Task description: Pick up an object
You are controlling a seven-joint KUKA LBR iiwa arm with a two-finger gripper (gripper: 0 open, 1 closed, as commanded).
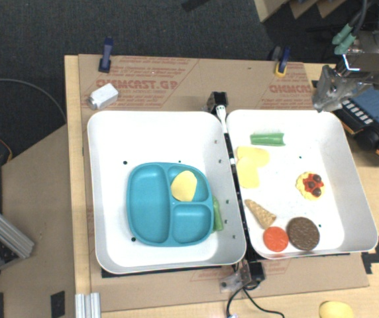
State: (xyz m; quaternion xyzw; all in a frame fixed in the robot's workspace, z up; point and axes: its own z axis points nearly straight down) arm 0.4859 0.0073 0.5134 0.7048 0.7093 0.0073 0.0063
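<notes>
The right bin (348, 177) holds several toy foods: a green bar (267, 138), pale yellow pieces (251, 165), a yellow piece with red and dark spots (310, 185), a tan cone (260, 212), a red disc (275, 238) and a brown round cookie (303, 233). In the left bin (110, 144) lies a teal divided plate (151, 207) with a yellow piece (184, 186) in its upper right compartment. A green piece (216, 215) rests against the plate's right edge. My gripper (326, 97) hovers over the right bin's far right corner, apart from every object.
A small white block (103, 96) lies on the cardboard behind the left bin. Blue (105, 53) and yellow (281, 61) clamps hold the board's far edge. A black divider clip (218, 102) sits between the bins. A yellow object (335, 309) lies off the board at the front right.
</notes>
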